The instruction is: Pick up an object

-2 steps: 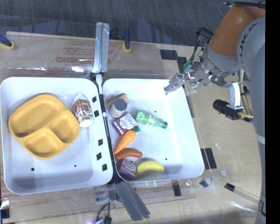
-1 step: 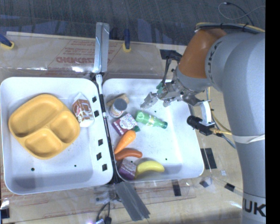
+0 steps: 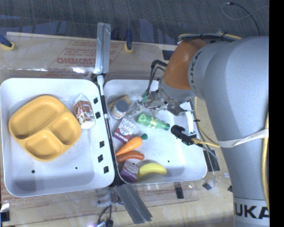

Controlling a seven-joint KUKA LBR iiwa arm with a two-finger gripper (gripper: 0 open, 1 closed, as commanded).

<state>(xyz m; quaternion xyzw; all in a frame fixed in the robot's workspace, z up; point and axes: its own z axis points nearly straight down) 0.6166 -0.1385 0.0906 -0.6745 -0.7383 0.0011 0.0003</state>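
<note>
1. The left white plastic bin (image 3: pixel 19 174) holds a yellow three-compartment tray (image 3: pixel 43 126) and a small brown-and-white packet (image 3: pixel 84 111).
2. The right white bin (image 3: pixel 191 162) holds an orange carrot (image 3: pixel 129 145), a yellow banana (image 3: pixel 152 169), a green plastic bottle (image 3: pixel 152 122) and a half-hidden round tin (image 3: pixel 118 109).
3. The tool (image 3: pixel 154 100) hangs over the bottle; whether it is open or closed cannot be made out.
4. The worktop (image 3: pixel 47 51) is pale board.
</note>
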